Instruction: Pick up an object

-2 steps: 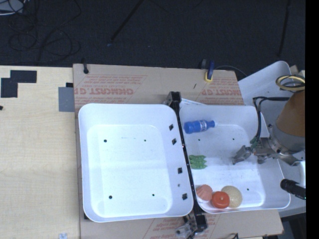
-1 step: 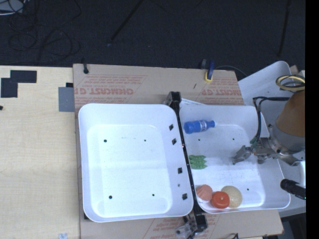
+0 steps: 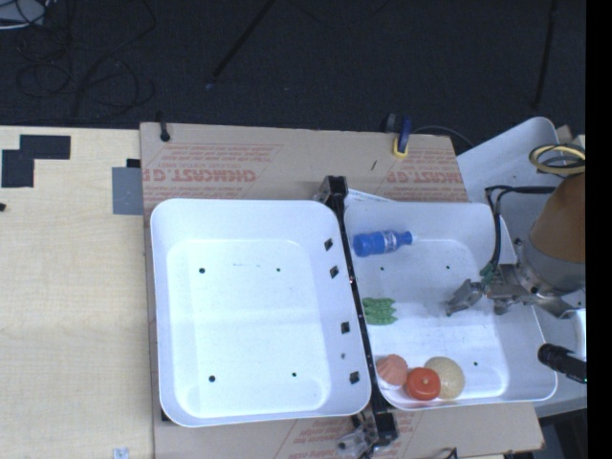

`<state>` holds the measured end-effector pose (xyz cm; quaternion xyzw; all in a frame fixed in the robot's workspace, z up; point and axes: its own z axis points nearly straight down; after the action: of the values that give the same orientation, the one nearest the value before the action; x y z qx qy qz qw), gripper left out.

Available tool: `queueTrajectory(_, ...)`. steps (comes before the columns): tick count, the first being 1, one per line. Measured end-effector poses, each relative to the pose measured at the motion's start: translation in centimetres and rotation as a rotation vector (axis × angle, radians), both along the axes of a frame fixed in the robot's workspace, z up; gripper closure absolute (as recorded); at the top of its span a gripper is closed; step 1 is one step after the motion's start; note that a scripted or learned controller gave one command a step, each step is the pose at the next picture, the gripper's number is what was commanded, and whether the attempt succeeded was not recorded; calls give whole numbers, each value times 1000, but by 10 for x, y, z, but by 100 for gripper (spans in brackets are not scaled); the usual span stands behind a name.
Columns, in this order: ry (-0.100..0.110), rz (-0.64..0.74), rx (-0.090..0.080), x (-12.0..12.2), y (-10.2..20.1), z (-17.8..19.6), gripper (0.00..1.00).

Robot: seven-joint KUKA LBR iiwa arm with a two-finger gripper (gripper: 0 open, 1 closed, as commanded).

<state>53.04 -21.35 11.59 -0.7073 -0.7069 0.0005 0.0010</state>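
Right now I have the gripper low inside the right-hand shallow white plastic bin, toward that bin's right wall, with the grey arm's orange band above it at the bin's right edge. Whether the pincer is spread or closed I cannot tell at this size; nothing is visibly caught in it.

Candidates all lie in that same bin. A small blue plastic bottle rests on its side near the bin's far left corner. A green ridged toy, perhaps a pea pod, sits against the left wall, across the bin floor from the gripper. A cluster huddles in the near corner: a pink rounded piece, a red ball-like piece and a pale cream round one, touching each other, likely slid there along the sloped wall.

My judgement: the gripper sits over bare floor, so no pick is secured yet.
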Motion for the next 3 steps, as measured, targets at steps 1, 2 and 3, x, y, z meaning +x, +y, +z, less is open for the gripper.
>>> queueTrajectory(1, 0, 0, 0, 0, 0, 0, 0)
queueTrajectory(2, 0, 0, 0, 0, 0, 0, 0)
queueTrajectory(3, 0, 0, 0, 0, 0, 0, 0)
